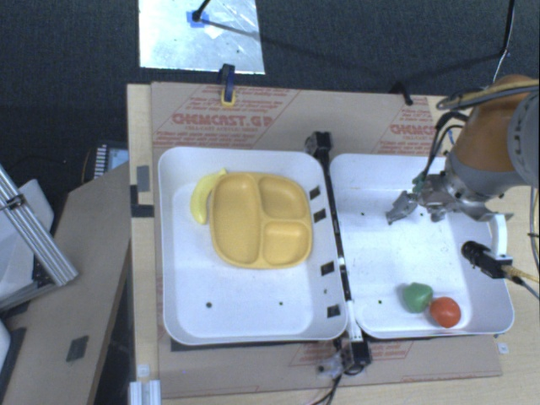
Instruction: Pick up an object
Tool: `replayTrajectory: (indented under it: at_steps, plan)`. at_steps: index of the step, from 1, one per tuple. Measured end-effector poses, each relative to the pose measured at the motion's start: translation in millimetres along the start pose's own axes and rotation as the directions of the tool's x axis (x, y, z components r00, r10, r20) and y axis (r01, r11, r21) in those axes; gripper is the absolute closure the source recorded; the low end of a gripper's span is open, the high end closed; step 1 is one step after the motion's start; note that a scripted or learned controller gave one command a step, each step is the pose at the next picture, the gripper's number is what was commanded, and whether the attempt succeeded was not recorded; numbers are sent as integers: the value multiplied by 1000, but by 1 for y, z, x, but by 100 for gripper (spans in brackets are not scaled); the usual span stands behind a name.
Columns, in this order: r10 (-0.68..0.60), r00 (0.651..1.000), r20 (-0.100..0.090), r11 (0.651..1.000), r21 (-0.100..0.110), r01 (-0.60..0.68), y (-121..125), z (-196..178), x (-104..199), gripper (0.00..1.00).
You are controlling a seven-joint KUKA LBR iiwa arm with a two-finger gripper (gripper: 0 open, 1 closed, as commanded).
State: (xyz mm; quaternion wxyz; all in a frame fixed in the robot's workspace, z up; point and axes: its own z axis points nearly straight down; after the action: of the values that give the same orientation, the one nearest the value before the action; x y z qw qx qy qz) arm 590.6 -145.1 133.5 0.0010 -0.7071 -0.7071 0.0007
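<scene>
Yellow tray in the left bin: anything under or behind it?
A banana pokes out from beneath the yellow tray's left edge, on the left bin's floor. How far it runs under the tray is covered; the tray's compartments look bare.

A robotics lab: bench (270,112) with bins, aluminium framing (34,239).

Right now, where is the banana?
The banana lies in the left bin, toward its far left part, tucked against the left edge of the yellow plate.
</scene>
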Motion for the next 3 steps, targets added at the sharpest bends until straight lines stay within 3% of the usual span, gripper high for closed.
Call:
replayTrajectory:
  at_steps: [1, 3]
  plan:
    - [0, 1000, 2, 1000, -7, 0, 2, -13, -1, 100]
    - [-4, 1000, 2, 1000, -9, 4, 6, -104, -6, 100]
